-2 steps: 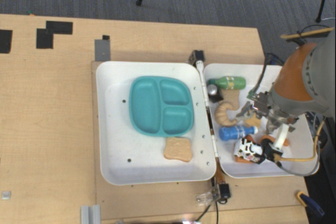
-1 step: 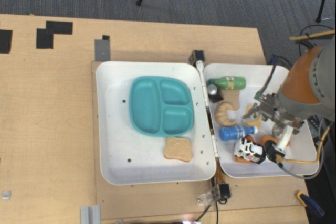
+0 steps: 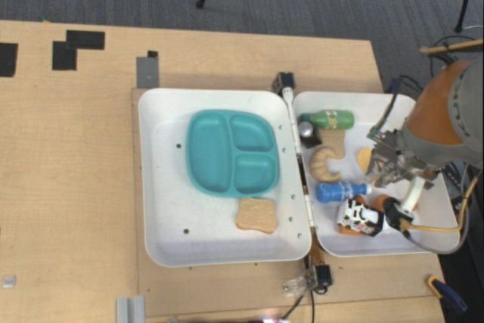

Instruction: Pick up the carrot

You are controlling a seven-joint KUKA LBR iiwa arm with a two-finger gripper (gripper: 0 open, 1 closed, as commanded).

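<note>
The carrot (image 3: pixel 379 202) is an orange piece in the right bin (image 3: pixel 393 247), near the front. A black-and-white cow toy (image 3: pixel 359 216) partly covers it. My gripper (image 3: pixel 388 167) hangs low over the right bin's middle, just above and behind the carrot, close to the cap end of a blue bottle (image 3: pixel 338 192). The grey wrist with its orange band (image 3: pixel 439 113) reaches in from the right and hides part of the bin. Nothing shows held in the gripper.
The right bin also holds a green bottle (image 3: pixel 330 119), a metal cup (image 3: pixel 307 133), a croissant (image 3: pixel 327 162) and a pale orange slice (image 3: pixel 364 159). In the left bin (image 3: pixel 162 185) lie a teal divided plate (image 3: pixel 231 152) and a slice of bread (image 3: pixel 255 215).
</note>
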